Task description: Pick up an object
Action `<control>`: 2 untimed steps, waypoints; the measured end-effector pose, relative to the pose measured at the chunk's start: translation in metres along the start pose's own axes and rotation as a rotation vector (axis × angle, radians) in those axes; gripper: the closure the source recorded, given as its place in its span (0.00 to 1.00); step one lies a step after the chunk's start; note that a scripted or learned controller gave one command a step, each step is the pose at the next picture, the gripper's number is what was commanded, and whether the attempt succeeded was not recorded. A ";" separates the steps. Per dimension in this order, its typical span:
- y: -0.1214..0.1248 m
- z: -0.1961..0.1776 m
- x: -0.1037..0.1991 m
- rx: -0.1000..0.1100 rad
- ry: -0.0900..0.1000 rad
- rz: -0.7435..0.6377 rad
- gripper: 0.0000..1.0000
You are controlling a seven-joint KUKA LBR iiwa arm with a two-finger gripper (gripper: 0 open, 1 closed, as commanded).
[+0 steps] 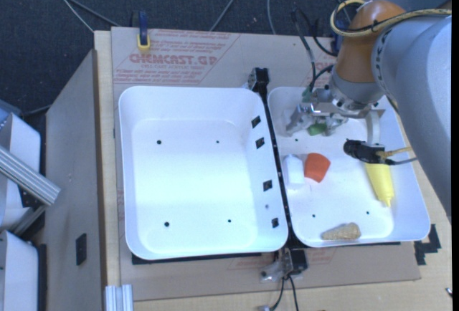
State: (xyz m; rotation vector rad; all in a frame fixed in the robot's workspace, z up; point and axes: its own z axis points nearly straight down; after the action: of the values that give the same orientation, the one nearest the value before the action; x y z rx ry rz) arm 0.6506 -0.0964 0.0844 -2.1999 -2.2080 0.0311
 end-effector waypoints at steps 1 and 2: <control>-0.024 0.000 0.005 -0.027 -0.002 0.005 0.00; -0.044 0.001 0.005 -0.027 -0.002 0.004 0.00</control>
State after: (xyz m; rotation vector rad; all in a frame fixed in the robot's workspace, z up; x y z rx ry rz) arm 0.6063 -0.0920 0.0851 -2.2196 -2.2178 0.0030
